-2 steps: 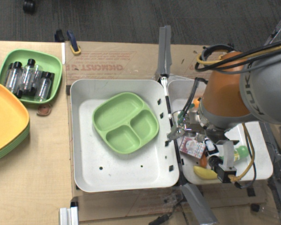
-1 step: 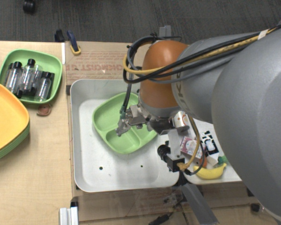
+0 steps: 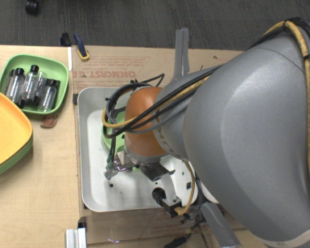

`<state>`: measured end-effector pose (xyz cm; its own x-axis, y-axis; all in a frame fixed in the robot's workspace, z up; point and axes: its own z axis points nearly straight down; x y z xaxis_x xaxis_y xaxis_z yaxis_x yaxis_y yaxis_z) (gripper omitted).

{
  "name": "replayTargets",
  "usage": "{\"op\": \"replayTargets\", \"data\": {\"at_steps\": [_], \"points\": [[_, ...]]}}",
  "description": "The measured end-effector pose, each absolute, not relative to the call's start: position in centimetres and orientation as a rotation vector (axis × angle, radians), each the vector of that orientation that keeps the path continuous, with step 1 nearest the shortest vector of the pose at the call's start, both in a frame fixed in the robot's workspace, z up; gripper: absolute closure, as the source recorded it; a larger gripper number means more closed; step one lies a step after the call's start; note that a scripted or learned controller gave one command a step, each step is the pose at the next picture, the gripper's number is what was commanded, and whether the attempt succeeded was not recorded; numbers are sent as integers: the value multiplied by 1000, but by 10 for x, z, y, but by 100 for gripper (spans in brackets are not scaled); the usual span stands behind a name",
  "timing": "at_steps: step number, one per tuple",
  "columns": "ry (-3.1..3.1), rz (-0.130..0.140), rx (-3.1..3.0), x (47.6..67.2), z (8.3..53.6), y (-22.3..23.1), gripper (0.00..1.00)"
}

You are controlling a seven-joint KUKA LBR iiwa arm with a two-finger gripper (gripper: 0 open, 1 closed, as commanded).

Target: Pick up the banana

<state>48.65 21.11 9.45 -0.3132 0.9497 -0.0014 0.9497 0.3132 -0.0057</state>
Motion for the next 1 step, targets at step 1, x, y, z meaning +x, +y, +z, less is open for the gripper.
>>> {"op": "replayTargets", "data": {"at_steps": [1], "points": [[-2536, 15, -1851, 487, 102, 207, 100]]}}
